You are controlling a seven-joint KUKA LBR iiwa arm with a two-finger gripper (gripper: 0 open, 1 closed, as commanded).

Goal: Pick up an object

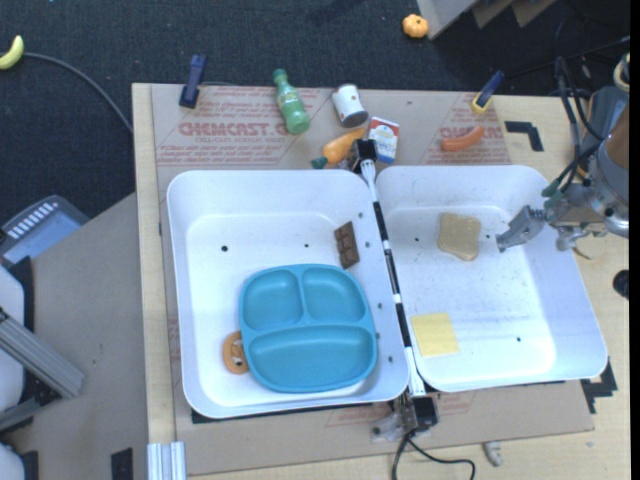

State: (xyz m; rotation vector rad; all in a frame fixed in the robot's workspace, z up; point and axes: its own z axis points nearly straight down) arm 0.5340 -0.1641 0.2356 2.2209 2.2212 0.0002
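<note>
A tan slice of bread [460, 236] lies in the back part of the right bin [560, 318]. Nearer the front of that bin, close to its left wall, lies a flat yellow square [435, 334]. My gripper [522, 228] hangs low over the right bin, just to the right of the bread, with a small gap between them. The arm [605, 158] comes in from the right edge. I see nothing held in the gripper. The left bin [200, 268] holds a blue divided plate [306, 326], a small brown bar [346, 245] and a round brown biscuit [234, 353] half under the plate.
Behind the bins on the bench lie a green bottle [292, 103], a white can [348, 103], a carrot [340, 148], a small carton [383, 138] and a sausage [462, 140]. Blue clamps [192, 78] sit at the bench's back edge. Cables [580, 88] hang near the arm.
</note>
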